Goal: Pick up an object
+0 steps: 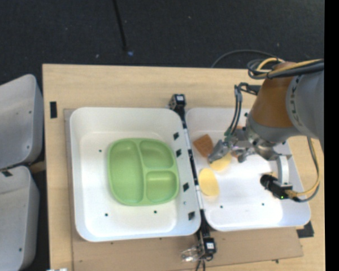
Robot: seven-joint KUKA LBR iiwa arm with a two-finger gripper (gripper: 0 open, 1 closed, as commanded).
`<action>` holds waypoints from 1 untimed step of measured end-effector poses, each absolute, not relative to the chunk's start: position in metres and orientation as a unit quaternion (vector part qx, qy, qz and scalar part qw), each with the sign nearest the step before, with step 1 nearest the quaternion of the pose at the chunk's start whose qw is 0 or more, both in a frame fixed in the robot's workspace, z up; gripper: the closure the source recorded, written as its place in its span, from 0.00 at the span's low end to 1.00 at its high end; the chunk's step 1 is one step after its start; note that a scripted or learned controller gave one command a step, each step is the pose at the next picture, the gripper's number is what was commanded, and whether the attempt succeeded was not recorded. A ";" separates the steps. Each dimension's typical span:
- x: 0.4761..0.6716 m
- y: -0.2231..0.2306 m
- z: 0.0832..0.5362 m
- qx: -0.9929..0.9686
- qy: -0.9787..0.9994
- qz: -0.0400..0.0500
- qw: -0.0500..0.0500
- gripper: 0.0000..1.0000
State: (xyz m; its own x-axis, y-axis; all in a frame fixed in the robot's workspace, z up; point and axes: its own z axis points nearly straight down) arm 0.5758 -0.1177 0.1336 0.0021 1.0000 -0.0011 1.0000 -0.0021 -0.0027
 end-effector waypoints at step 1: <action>0.575 -0.119 0.099 -0.709 -0.706 0.001 0.000 0.00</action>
